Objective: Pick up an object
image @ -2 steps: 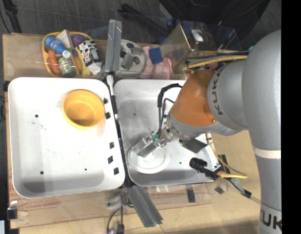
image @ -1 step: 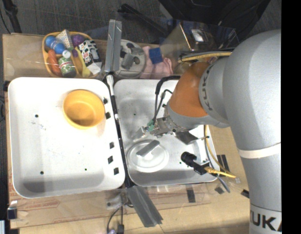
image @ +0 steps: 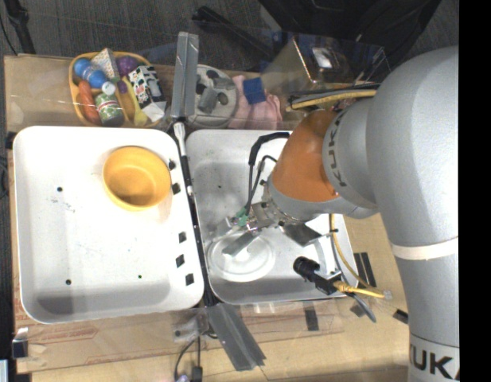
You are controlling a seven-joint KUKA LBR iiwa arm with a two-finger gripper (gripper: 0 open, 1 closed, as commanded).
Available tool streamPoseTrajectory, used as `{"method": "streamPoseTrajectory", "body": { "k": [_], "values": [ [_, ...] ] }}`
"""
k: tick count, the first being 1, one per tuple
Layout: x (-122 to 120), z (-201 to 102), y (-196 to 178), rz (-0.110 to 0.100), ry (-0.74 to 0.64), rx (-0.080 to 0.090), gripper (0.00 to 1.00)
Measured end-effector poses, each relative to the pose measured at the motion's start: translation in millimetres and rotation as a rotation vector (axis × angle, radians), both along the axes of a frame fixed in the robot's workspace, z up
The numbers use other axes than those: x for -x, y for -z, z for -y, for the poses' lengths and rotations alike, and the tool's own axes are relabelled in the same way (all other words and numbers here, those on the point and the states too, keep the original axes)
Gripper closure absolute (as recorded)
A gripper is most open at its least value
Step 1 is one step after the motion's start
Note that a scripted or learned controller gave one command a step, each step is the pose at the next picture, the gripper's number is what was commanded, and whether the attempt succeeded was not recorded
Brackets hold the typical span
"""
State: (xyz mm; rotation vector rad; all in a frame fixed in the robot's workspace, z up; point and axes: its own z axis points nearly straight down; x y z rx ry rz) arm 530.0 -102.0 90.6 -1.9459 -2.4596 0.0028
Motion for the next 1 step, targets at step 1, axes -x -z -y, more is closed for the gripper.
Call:
{"method": "streamPoseTrajectory", "body": {
  "k": [1],
  "values": [
    [-0.7,-0.3,-9.9,-0.001,-0.004,-0.001,1.00]
  ]
}}
